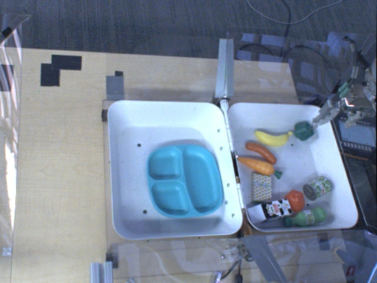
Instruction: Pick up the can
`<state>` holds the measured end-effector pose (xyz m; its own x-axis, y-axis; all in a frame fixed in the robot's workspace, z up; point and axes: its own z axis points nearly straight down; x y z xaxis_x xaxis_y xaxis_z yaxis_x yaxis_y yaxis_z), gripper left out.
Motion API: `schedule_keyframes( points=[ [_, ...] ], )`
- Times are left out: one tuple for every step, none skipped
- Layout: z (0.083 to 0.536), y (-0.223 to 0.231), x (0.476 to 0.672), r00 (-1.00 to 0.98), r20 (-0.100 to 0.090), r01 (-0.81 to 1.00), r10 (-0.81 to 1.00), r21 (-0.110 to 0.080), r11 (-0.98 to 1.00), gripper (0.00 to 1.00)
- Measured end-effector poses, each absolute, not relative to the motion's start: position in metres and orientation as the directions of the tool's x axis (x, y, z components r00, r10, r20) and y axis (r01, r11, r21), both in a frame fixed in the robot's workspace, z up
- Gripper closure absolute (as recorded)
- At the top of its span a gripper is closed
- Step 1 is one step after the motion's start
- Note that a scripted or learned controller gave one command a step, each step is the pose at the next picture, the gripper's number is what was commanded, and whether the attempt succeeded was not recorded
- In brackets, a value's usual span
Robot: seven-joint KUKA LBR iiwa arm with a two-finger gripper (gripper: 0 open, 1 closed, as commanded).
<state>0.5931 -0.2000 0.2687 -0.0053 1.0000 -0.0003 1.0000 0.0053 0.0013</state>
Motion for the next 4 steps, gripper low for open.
schedule_keyframes(
  points=[
    [0.141, -0.205, 0.553, 0.027, 0.001, 1.000, 1.000, 0.000, -0.027, 0.00],
    [0.099, -0.198, 0.499, 0.184, -0.001, 0.982, 0.983, 0.035, -0.183, 0.00],
    [0.110, -0.201, 0.501, 0.185, -0.009, 0.982, 0.983, 0.044, -0.185, 1.00],
    [0.215, -0.164, 0.507, 0.407, 0.000, 0.914, 0.914, 0.003, -0.407, 1.00]
  ],
)
